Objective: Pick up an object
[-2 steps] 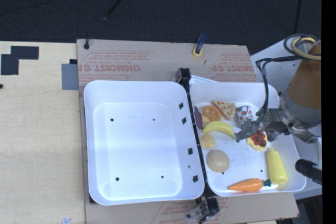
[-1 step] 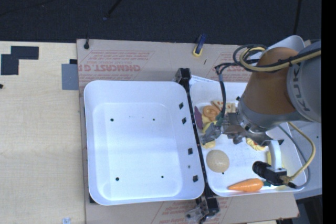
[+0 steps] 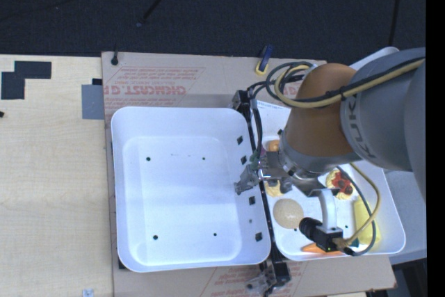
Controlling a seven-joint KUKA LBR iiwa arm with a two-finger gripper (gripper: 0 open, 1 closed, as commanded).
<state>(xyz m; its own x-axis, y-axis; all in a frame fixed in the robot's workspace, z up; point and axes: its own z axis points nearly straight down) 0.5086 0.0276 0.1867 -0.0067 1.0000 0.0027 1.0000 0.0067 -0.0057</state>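
The likeliest candidate for picking, a pale egg-shaped object [image 3: 286,211], is found in the right bin [image 3: 399,236], near that bin's inner wall and just beside the gripper [image 3: 259,177], which is lowered close to the edge where the two bins meet. Whether the gripper is wide, narrow or closed on anything cannot be told, since it is covered by the wrist; no hold on any object can be claimed. Several failures can be foreseen. A rounded, smooth shape is judged likely to be squeezed out sideways or rolled away if it is not taken across its middle. Because the gripper is placed so near the rims, the wall could be struck or pinched instead of an object. A neighbouring item could also be nudged or caught by mistake, as the contents are crowded under the arm. Counted, there are two bins, the right one and the left bin [image 3: 122,184]. In the right bin are seen one pale egg-shaped object, one red-and-orange item [image 3: 339,181], one yellow item [image 3: 364,222], one long orange item [image 3: 321,252] at the near edge, and one small orange piece [image 3: 272,146] beside the wrist; more may be hidden.
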